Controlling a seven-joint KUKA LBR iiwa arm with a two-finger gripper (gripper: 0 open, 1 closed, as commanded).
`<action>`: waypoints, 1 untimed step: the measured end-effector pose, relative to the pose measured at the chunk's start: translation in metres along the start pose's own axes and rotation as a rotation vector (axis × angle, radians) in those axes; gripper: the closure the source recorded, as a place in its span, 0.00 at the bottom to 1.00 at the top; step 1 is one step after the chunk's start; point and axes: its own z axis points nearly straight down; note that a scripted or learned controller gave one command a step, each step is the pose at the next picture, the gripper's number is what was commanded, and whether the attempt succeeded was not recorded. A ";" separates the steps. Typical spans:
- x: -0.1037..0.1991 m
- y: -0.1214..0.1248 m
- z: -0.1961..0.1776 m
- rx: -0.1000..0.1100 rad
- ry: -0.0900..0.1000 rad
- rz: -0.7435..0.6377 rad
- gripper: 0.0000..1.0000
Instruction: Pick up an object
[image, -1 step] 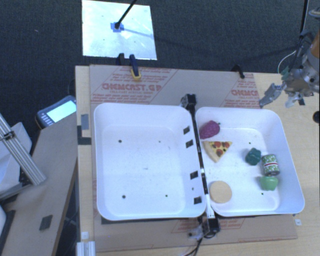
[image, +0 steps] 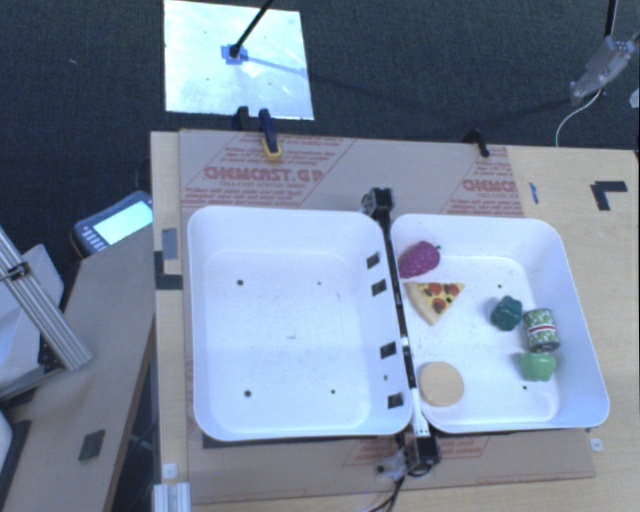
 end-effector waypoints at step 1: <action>-0.001 0.000 -0.001 0.015 0.002 -0.002 1.00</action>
